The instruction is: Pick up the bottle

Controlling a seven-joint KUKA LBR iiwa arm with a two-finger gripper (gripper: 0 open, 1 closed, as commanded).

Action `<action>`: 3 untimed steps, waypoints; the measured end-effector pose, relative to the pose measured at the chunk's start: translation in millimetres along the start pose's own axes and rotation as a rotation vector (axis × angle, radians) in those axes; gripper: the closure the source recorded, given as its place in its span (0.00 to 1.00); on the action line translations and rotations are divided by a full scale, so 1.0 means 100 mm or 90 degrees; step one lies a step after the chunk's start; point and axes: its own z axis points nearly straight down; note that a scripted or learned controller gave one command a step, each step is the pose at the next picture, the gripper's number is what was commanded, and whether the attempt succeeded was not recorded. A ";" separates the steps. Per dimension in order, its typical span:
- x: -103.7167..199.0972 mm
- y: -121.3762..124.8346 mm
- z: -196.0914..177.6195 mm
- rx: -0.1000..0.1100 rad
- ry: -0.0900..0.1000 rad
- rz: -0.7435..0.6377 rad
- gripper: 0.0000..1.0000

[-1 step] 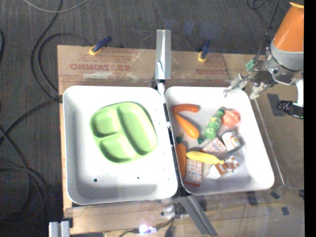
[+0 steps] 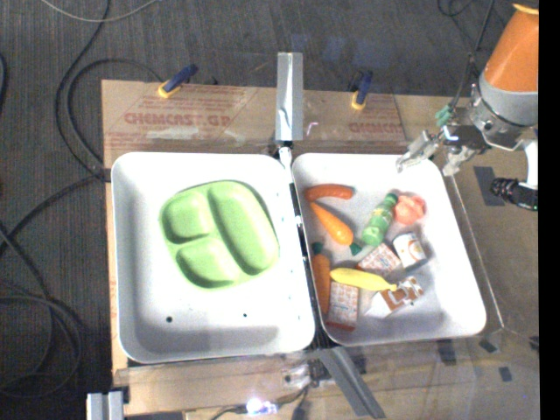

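The bottle [image 2: 378, 221] is small and green and lies tilted in the right bin [image 2: 464, 261], its neck pointing up-right toward a red toy fruit [image 2: 409, 206]. My gripper [image 2: 428, 161] hangs over the bin's far right corner, above and to the right of the bottle and well apart from it. Its fingers stand open with nothing between them. The grey arm with its orange band [image 2: 516, 46] comes in from the upper right.
Toy food crowds the bottle: a sausage [image 2: 328, 192], two carrots [image 2: 332, 223], a banana [image 2: 363, 279] and several small cartons [image 2: 381, 258]. The left bin [image 2: 131, 322] holds a green divided plate [image 2: 219, 233]. A metal post [image 2: 289, 94] stands behind the bins.
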 end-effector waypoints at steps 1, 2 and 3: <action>0.27 0.00 1.15 0.001 -0.001 -0.059 0.00; 0.12 -0.08 1.64 -0.012 -0.001 -0.106 0.00; 0.10 -0.08 1.57 -0.011 -0.002 -0.105 1.00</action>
